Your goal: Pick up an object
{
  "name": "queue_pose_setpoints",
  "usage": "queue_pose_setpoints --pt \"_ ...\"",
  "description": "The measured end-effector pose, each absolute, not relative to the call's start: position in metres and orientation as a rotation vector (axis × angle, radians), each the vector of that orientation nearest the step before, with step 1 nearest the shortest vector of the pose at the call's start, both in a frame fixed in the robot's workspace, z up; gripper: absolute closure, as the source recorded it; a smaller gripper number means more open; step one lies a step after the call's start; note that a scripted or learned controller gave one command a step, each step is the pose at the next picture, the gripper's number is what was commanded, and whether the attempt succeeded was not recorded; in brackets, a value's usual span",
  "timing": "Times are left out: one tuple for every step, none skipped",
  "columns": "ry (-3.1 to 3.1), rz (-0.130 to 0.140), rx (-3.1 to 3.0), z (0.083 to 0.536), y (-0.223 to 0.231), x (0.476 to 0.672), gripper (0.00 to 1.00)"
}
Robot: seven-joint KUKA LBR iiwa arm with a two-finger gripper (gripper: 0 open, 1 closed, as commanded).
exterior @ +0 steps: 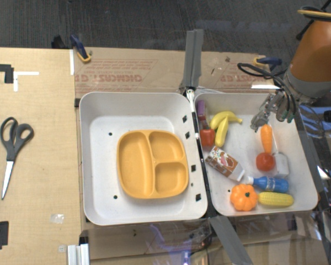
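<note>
**Desk:** What sits closest to the lens?

**Photographer:** The near wall of the right bin (298, 210), and just inside it a yellow corn cob (275, 200) beside a small orange pumpkin (244, 197). A blue-capped bottle (270, 184) lies just behind them, with a brown packet (223, 162) slanting toward the bin's middle.

**Desk:** And the arm?

**Photographer:** It reaches in from the right, with the gripper (271, 110) poised over the bin's far right corner. Its fingers hang down with nothing visibly between them; how far apart they stand is too cluttered and small to tell.

**Desk:** So which step is this?

**Photographer:** By my reading, the approach. Nothing has been lifted. The likeliest target is the orange carrot (266, 138), lying lengthwise directly beneath and just short of the fingertips, near the right wall.

**Desk:** Describe it.

**Photographer:** Slim, smooth, bright orange, tapering, its near end close to a red tomato (265, 162). It looks like hard plastic and could roll or slip.

**Desk:** What does the next move need?

**Photographer:** A straight descent with the fingers straddling the carrot across its narrow width, kept clear of the tomato and the wall.

**Desk:** Anything else in shot?

**Photographer:** Yellow bananas (223, 123) at the far left of that bin, a yellow divided plate (152, 163) in the left bin (94, 148), and scissors (12, 148) on the bench.
</note>
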State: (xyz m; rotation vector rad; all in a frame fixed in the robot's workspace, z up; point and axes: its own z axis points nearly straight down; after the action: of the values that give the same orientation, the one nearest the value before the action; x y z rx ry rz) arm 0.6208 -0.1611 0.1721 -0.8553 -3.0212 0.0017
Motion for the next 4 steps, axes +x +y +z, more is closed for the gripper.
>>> queue_pose_setpoints --pt "-2.999 0.001 -0.941 0.225 -0.118 0.638 1.00" --pt "-3.085 0.001 -0.602 0.092 -0.213 0.625 1.00" --pt "-3.109 -0.001 -0.459 0.224 -0.137 0.611 1.00" --pt "-3.142 -0.001 0.012 0.091 -0.168 0.557 1.00"
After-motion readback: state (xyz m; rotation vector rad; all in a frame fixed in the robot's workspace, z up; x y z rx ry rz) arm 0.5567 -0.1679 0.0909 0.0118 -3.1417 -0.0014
